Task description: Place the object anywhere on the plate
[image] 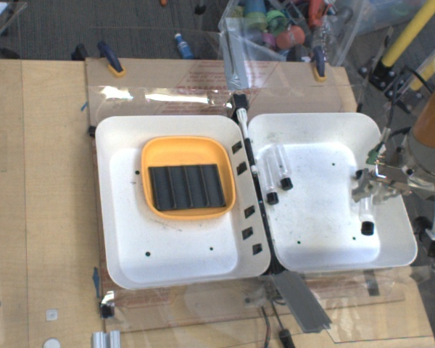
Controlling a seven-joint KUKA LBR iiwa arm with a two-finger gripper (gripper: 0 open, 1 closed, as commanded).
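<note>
An orange, square-ish plate [185,145] lies in the left bin [119,216], and a black ridged block [187,187] rests on it. In the right bin [319,230], two clear tubes with black caps [275,169] lie side by side near the left wall. A third clear tube with a black cap [366,220] is at the bin's right side, directly below my gripper [364,188]. The gripper hovers over the right bin's right wall, and its tip meets the top end of that tube. Whether it grips the tube is unclear.
A black divider strip with clips [248,194] runs between the bins. A clear box of colourful items [290,17] stands behind the bins. Blue clamps [110,58] sit at the back edge, and a yellow bar [413,24] crosses the top right.
</note>
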